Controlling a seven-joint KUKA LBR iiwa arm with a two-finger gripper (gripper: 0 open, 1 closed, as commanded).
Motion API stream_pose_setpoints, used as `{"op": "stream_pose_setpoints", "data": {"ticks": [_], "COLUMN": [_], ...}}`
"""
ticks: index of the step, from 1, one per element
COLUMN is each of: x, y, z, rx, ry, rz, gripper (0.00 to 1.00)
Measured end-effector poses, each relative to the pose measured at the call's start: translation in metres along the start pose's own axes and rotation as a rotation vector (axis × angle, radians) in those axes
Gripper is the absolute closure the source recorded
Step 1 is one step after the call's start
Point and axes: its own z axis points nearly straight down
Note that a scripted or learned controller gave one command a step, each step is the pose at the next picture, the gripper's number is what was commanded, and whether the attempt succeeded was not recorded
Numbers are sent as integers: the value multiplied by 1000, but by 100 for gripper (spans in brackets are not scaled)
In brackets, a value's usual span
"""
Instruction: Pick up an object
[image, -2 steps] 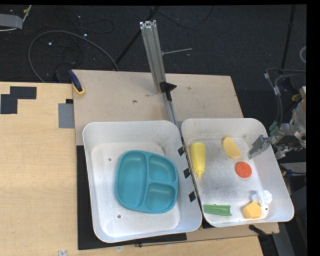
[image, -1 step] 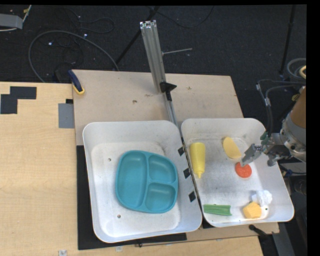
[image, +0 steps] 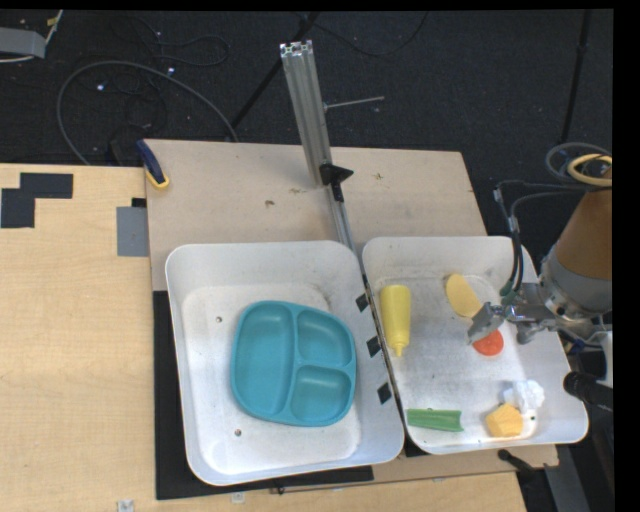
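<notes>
1. Nearest the camera, along the near edge of the right bin, lie a green flat piece toward the near-left corner and a yellow-orange block toward the near-right corner, with a small white crumpled item touching the block's far side. All three sit loose and apart from the arm, free to be picked.

2. In the left bin, a teal divided plate rests flat near the middle, its three compartments facing up. It reads as a receiving dish, not as what this reach is aimed at.

3. Midway up the right bin, the gripper hangs close to the right wall, directly over a small red-orange round thing. I judge that to be the object chosen for pickup. It lies on the bin floor just under the fingertips, and nothing shows it lifted. Whether the jaws are spread or closed I cannot tell; the dark finger parts blur together.

4. Just beyond the gripper lies a pale yellow rounded object, close enough that a sideways slip could nudge it.

5. Along the right bin's left wall, a yellow bottle-shaped object lies lengthwise, well apart from the gripper.

6. The arm enters over the right wall, its orange band above the wrist, slanting down so the fingers come at the target from above.
</notes>
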Motion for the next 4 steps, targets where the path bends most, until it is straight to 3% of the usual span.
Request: {"op": "stream_pose_setpoints", "data": {"ticks": [1, 2, 4], "x": [7, 5, 2], "y": [-3, -3, 4], "z": [46, 33, -93], "rx": [0, -3, -13], "ry": [1, -1, -4], "rz": [0, 4, -3], "gripper": [0, 100, 100]}}
